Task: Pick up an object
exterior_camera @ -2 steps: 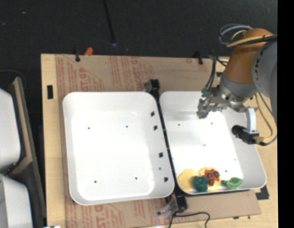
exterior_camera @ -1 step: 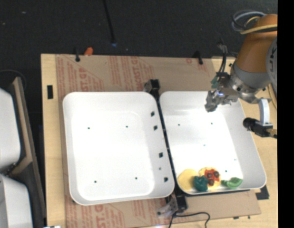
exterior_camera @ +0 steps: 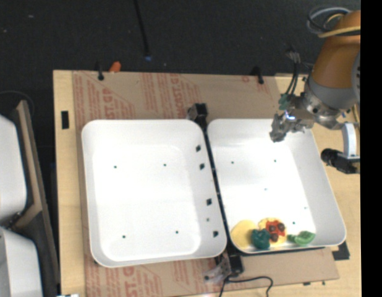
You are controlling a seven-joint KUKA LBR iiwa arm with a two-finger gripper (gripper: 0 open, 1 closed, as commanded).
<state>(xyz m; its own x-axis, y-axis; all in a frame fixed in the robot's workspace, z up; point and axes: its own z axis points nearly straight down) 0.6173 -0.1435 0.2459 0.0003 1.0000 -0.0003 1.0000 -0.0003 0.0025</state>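
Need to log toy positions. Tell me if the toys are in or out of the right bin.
In: the toys lie clustered inside the right bin's near edge.

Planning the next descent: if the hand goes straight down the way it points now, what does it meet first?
Probably the bare floor of the right bin near its far edge. The hand hangs there, while the small objects lie clustered at the near edge. Height is hard to judge.

The right bin [exterior_camera: 274, 178] has much free floor in the middle of the frame. Only its lower edge is crowded, by a yellow piece [exterior_camera: 241, 232], a teal object [exterior_camera: 260, 240], a red object [exterior_camera: 275, 228] and a green object [exterior_camera: 302, 237]. The left bin [exterior_camera: 148, 190] floor is bare.
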